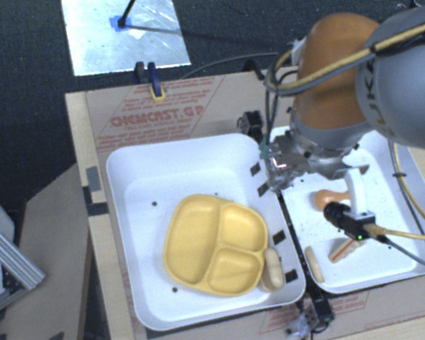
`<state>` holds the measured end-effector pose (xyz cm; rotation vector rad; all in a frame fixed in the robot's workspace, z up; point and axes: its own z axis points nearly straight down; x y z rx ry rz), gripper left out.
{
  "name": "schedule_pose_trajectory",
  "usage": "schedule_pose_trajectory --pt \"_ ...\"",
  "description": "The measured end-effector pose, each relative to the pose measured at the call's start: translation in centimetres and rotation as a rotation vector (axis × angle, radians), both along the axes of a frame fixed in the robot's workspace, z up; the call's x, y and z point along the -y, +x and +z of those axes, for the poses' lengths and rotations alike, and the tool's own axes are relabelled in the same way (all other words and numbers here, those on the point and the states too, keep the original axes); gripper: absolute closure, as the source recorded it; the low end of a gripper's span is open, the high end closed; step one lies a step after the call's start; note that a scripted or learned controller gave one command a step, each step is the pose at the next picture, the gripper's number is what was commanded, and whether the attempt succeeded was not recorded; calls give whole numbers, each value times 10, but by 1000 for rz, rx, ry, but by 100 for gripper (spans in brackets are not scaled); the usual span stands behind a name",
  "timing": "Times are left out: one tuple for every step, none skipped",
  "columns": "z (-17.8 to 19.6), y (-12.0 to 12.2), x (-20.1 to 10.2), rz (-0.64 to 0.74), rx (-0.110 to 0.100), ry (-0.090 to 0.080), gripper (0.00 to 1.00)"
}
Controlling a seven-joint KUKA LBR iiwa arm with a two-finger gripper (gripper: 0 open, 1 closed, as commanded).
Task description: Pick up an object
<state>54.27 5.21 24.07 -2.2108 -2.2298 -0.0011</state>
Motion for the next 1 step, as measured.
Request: schedule_pose_trajectory --pt "-7 -25 -41 0 -1 0 100"
